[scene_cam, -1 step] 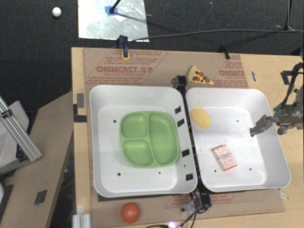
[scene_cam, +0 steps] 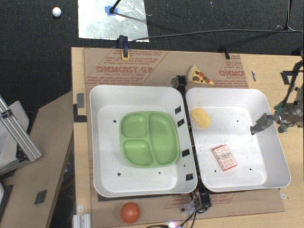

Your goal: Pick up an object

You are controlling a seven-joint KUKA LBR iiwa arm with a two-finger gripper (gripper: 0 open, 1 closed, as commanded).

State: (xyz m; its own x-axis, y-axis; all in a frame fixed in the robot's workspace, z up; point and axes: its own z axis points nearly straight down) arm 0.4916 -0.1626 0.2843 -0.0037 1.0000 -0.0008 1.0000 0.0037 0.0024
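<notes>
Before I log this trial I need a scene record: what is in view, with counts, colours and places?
shallow white plastic bins: 2, white, side by side on the bench
green divided plastic plate: 1, green, middle of the left bin
yellow rounded toy food piece: 1, yellow, upper left of the right bin
small pink and white printed packet: 1, pink and white, lower middle of the right bin
toy pizza slice: 1, yellow with red spots, on the board behind the bins
orange-red ball: 1, in front of the left bin
small white ball: 1, top left, on the dark floor
two-finger gripper: 1, dark grey, over the right bin's right side
</notes>
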